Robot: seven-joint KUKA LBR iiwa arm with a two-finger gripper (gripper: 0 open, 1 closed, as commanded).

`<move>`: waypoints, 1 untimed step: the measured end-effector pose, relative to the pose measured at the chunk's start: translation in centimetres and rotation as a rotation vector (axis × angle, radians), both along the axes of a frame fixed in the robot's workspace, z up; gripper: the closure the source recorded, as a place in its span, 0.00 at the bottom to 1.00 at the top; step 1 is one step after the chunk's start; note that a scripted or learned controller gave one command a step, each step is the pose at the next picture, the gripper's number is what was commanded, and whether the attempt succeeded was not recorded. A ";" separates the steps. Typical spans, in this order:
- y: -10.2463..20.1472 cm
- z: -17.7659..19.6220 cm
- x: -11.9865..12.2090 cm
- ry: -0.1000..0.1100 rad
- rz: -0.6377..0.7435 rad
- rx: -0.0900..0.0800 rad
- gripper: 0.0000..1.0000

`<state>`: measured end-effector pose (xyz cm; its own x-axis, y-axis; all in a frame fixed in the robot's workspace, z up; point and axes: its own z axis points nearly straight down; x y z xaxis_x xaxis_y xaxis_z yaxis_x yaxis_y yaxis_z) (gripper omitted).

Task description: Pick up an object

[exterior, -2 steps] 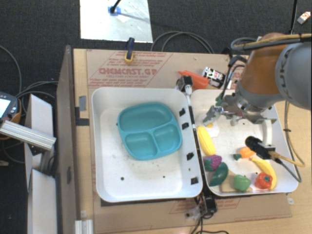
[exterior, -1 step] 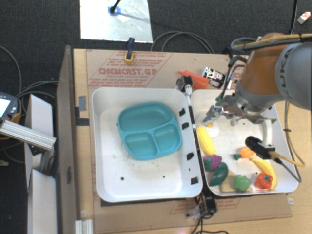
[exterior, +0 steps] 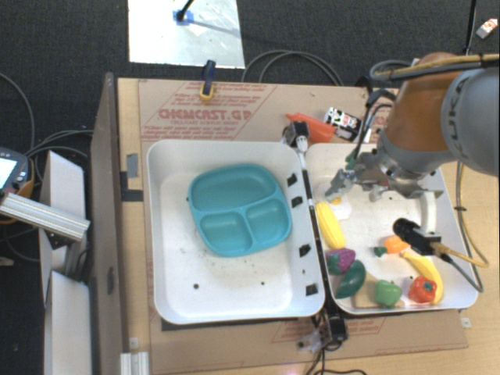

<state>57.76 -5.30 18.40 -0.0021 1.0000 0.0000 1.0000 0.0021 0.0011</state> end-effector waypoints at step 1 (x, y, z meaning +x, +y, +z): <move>0.0 0.0 0.0 0.000 0.000 0.000 0.00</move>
<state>57.76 -5.30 18.40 -0.0021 1.0000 0.0000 1.0000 0.0021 0.0011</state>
